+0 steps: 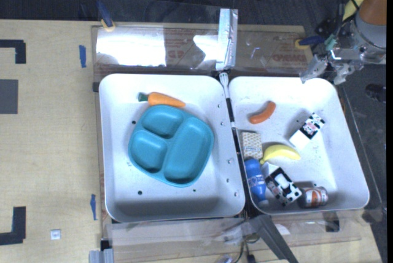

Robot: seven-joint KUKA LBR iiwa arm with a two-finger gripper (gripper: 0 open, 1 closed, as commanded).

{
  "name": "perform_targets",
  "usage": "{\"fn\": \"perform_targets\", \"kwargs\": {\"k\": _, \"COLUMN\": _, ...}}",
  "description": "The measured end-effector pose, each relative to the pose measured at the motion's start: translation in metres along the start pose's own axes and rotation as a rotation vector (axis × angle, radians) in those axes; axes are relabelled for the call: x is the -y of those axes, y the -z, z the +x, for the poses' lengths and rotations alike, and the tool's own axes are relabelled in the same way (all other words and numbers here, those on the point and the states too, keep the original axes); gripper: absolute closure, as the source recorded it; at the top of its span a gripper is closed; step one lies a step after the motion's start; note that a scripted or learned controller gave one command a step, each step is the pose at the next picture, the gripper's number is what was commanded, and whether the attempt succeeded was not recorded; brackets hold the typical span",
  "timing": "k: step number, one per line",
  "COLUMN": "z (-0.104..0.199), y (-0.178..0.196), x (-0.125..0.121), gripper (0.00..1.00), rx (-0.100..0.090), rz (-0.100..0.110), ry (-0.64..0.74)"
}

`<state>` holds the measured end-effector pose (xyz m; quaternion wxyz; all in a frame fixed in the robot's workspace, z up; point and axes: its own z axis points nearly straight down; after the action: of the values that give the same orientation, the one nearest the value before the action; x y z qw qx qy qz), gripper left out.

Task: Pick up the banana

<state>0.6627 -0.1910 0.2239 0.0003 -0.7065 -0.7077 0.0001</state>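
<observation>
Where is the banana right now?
The banana lies in the right bin, near its middle, just right of a small tan sponge and above a black-and-white box.

Faint red lettering runs across the clear sheet [184, 50] behind the bins, too blurred to make out.

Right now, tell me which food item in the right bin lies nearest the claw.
The orange sausage, near the bin's back; the banana lies farther forward from the claw.
</observation>
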Motion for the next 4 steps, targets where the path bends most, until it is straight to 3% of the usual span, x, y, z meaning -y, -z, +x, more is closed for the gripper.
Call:
{"fn": "perform_targets", "kwargs": {"k": 1, "z": 0.043, "y": -0.085, "x": 0.044, "gripper": 0.00, "rx": 0.001, "rz": -0.001, "ry": -0.096}}
{"fn": "perform_targets", "kwargs": {"k": 2, "z": 0.142, "y": -0.039, "x": 0.088, "gripper": 0.00, "rx": -0.001, "rz": 0.001, "ry": 0.392}}
{"fn": "perform_targets", "kwargs": {"k": 3, "z": 0.117, "y": -0.040, "x": 0.135, "gripper": 0.00, "rx": -0.001, "rz": 0.000, "ry": 0.328}}
{"fn": "perform_targets", "kwargs": {"k": 4, "z": 0.154, "y": -0.040, "x": 0.170, "gripper": 0.00, "rx": -0.001, "rz": 0.001, "ry": 0.500}}
